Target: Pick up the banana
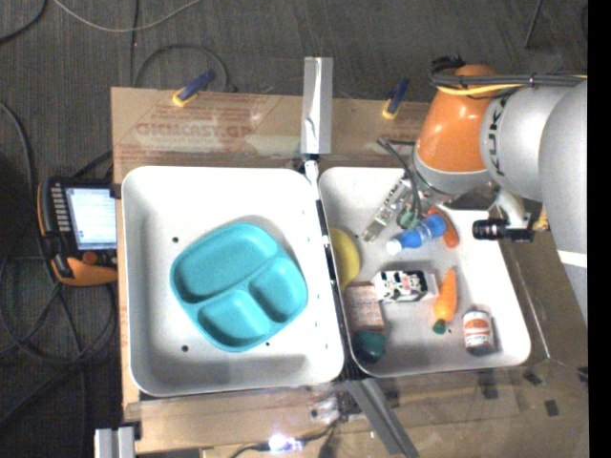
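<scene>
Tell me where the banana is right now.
The banana lies in the right bin, against its left wall beside the divider, with the small milk carton to its right and the brown block just below it.

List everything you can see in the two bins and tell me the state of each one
banana: lying against right bin's left wall, untouched
teal tray: flat in left bin
blue bottle: on its side
carrot: lying flat
small jar: red-labelled
gripper: above right bin, apart from banana
</scene>
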### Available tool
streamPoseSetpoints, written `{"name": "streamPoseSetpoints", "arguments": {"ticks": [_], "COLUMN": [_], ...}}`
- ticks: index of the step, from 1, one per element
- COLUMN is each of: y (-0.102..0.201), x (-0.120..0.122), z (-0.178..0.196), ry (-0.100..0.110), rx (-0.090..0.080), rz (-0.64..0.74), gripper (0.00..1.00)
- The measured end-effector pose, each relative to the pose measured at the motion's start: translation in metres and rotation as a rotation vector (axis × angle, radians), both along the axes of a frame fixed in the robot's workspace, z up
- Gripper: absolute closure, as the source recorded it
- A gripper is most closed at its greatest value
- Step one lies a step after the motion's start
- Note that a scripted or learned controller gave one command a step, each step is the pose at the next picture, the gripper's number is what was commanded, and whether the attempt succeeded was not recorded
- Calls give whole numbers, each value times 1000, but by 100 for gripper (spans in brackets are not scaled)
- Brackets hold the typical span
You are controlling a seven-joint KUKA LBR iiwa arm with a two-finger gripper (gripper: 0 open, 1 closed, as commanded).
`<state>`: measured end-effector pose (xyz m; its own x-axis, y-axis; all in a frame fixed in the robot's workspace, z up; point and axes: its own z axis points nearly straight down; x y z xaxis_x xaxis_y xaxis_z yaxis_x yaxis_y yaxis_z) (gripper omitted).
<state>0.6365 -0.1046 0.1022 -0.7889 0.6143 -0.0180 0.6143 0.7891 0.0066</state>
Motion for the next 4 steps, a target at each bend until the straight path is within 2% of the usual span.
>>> {"name": "streamPoseSetpoints", "arguments": {"ticks": [1,2,3,4], "y": [-1,-23,-57,-100], "x": [0,16,32,30], "z": [0,119,102,52], "ry": [0,17,16,18], "rx": [-1,6,2,3], "rz": [0,-270,-281,-224], "gripper": [0,0,0,0]}}
